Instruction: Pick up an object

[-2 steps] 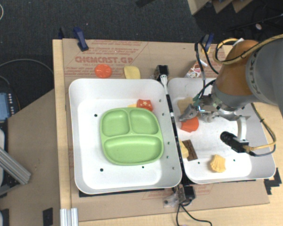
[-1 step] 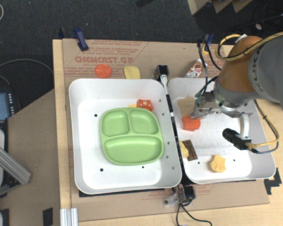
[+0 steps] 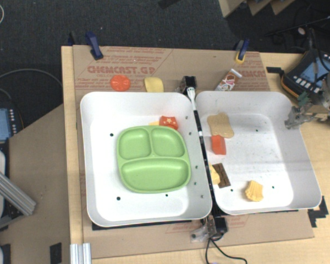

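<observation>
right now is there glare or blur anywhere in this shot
Camera view: soft even light; mild sheen on the green divided plate, none on the white bins; the hand at the right edge is slightly blurred; small items in the right bin cast faint shadows.

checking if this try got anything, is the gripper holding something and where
Nothing is held. The gripper sits at the right rim of the right bin, with nothing in its jaws; the orange block lies apart in that bin.

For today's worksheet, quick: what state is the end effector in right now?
End effector: at the right bin's far right rim, holding nothing visible; open or closed cannot be told.
</observation>
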`<state>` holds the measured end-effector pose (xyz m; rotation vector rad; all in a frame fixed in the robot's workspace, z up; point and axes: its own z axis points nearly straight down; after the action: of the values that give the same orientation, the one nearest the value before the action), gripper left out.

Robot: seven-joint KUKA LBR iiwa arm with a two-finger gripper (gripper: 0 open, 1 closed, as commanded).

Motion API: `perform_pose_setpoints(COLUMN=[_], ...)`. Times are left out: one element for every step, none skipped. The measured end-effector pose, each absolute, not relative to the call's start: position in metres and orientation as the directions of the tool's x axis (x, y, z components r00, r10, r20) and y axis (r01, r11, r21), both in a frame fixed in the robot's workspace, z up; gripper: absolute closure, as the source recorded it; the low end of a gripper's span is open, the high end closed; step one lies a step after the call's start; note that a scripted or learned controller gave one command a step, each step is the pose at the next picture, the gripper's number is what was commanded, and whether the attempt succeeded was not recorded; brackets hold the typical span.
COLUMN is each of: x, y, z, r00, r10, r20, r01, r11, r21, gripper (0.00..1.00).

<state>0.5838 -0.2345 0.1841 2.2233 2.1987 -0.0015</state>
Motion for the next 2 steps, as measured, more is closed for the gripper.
perform_pose_setpoints(x=[0.4839,0.4876], y=[-0.1743,-0.1765], z=[0.1923,0.1917], r00=[0.001,0.001], r10=[1.000,1.000], r20=[0.004,0.000], r01=[1.000,1.000], r11=[-0.001,-0.001], r21=[-0.005,0.000], gripper=[1.00,0.00])
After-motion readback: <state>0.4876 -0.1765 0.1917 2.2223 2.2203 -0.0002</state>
